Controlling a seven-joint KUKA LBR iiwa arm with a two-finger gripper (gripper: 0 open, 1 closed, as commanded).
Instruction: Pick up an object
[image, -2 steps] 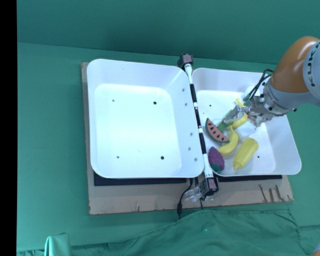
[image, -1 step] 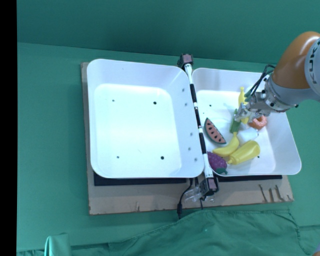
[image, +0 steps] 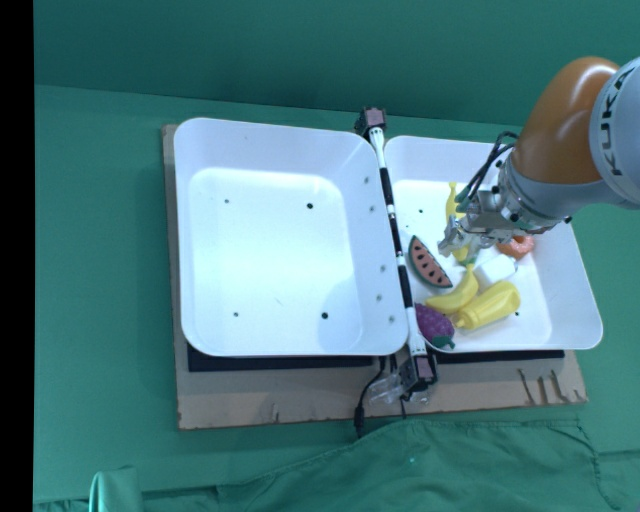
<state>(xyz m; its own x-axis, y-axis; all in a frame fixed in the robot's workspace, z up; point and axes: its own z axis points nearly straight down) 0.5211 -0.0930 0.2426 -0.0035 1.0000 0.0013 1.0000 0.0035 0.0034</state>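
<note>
My gripper (image: 462, 243) hangs low over the middle of the right bin (image: 570, 300), above a cluster of toy foods. Just left of it lies a watermelon slice (image: 428, 263). Below it are a yellow banana (image: 456, 294), a yellow corn cob (image: 488, 305) and a white block (image: 494, 270). An orange-red piece (image: 518, 246) peeks out under the wrist. A thin yellow piece (image: 451, 200) stands behind the gripper. A purple grape bunch (image: 434, 324) rests at the bin's front left corner. Nothing is visibly held.
The left bin (image: 215, 150) sits beside the right one, with a black-and-white bar (image: 392, 225) running along the divide between them. Both rest on a brown board (image: 300, 405) on green cloth. The arm's orange band (image: 560, 105) looms over the right bin's back.
</note>
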